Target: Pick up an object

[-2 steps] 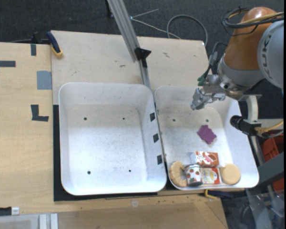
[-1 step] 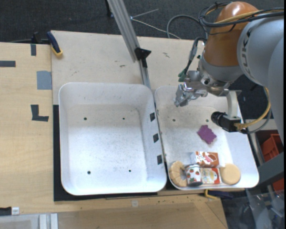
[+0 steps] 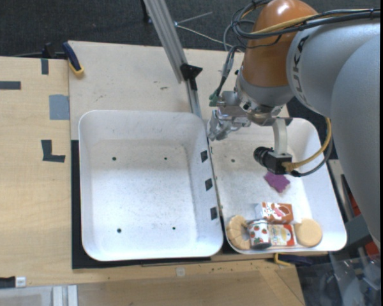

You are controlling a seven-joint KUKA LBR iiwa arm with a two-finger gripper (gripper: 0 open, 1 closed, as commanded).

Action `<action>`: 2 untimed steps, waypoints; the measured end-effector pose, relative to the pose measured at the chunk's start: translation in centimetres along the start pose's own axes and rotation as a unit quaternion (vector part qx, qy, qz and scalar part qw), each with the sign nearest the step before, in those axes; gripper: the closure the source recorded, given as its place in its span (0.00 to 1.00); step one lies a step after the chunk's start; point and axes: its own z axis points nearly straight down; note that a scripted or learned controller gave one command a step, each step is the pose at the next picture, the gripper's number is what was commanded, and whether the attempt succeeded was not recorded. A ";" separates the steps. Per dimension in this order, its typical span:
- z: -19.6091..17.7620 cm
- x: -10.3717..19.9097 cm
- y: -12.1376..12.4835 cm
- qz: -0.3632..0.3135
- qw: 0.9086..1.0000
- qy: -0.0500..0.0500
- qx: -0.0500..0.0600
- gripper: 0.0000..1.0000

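I had the end effector (image 3: 218,130) up by the right bin's (image 3: 306,132) far corner; couldn't tell its state. I figured the purple block (image 3: 277,182) was easiest.

Two bins side by side, left bin (image 3: 140,183), right bin (image 3: 319,190) with block (image 3: 277,182) behind packets (image 3: 276,225) and cookies (image 3: 308,233) along its near wall

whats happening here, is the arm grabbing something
A grey KUKA arm reaches in from the right over the right-hand bin. Its gripper hangs near that bin's upper left corner, and nothing can be seen between its fingers. A purple block lies in the middle of the bin, and a cluster of small items, including round biscuit-like pieces and a red-and-white packet, sits along the near edge. The left bin has only specks.
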 end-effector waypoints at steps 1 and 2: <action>2.3 5.2 -0.4 0.001 1.000 0.000 0.002 1.00; 2.5 7.5 -1.4 0.002 1.000 -0.001 0.001 1.00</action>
